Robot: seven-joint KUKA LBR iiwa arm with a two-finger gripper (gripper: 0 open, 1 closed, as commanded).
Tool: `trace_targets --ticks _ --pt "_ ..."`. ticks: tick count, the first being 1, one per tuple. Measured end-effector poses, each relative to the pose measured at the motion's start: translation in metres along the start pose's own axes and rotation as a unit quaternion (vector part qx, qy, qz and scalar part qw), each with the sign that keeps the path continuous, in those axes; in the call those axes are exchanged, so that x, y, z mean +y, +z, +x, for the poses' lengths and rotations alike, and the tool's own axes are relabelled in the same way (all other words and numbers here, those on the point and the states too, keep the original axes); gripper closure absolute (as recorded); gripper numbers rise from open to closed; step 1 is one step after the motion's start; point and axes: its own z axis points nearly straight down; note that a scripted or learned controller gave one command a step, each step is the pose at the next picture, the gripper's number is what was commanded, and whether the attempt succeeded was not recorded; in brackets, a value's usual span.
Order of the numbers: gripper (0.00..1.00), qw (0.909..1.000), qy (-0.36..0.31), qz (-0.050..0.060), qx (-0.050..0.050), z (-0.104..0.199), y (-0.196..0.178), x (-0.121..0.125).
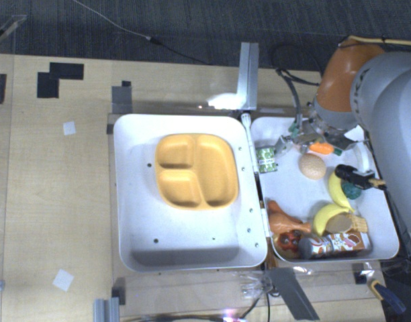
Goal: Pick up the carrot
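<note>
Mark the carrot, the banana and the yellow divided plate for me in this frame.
carrot (321, 149): camera view, on the orange body by the gripper.
banana (337, 190): camera view, middle of the upper curved fruit in the right bin.
yellow divided plate (222, 180): camera view, on its right compartment, in the left bin.

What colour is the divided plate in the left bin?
Yellow. The divided plate is plain yellow with three compartments, clearest in the camera view against the white left bin.

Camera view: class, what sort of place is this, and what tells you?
Probably a robotics lab bench: a grey arm reaches over two white bins, one with a yellow divided plate, the other with toy food like a banana.
</note>
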Motion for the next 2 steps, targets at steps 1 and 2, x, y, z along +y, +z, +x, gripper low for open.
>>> trace_targets --ticks 1,2 --pt "0.00 0.9860 0.167 -0.009 -0.004 -0.015 0.002 -0.037" --pt "0.00 0.9766 0.215 -0.008 -0.003 0.041 -0.011 -0.100"
